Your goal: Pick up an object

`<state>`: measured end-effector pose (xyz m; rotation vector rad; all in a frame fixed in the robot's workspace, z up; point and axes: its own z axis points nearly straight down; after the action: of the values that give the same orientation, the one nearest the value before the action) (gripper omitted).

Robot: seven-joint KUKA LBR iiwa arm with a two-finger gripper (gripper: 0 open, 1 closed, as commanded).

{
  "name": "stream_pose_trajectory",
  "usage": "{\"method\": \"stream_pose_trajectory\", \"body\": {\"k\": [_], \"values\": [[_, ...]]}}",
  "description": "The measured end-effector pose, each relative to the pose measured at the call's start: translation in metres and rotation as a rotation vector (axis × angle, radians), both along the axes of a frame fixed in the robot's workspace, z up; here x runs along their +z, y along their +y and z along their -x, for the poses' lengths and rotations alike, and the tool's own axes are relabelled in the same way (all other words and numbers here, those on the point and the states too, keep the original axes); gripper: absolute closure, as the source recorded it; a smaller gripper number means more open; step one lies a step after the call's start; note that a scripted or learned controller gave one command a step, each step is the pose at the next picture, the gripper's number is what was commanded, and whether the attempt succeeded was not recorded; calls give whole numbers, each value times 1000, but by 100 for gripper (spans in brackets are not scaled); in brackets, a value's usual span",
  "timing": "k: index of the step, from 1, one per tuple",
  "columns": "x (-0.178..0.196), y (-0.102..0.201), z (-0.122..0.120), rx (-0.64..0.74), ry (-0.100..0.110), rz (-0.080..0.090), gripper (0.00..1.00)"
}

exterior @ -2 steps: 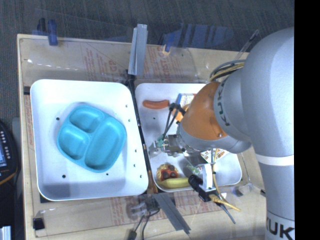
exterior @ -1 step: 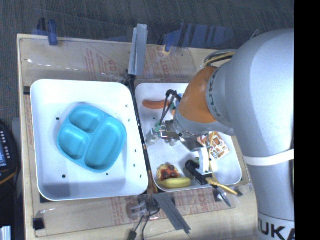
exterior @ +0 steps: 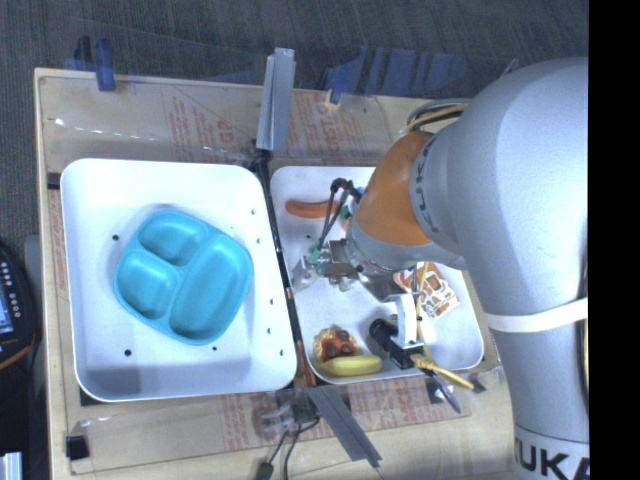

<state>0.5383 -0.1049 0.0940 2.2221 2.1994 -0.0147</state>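
Gripper (exterior: 328,261) low in right bin (exterior: 290,183) — its grip seemingly hidden, cannot tell.

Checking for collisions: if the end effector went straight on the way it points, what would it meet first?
Probably the bare floor of the right bin near its left wall; the end effector points down there, and no object seems to lie beneath. Depth is unclear.

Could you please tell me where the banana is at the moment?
In the camera view, the banana lies in the right bin along its near wall, just below a small orange-and-red toy food.
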Motion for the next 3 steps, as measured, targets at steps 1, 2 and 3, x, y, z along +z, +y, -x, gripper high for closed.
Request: {"method": "stream_pose_trajectory", "body": {"k": [1, 2, 3], "values": [[0, 0, -49, 5, 0, -4, 0], [1, -3, 24, 5, -2, -5, 0], [0, 0, 6, 1, 2, 1, 0]]}}
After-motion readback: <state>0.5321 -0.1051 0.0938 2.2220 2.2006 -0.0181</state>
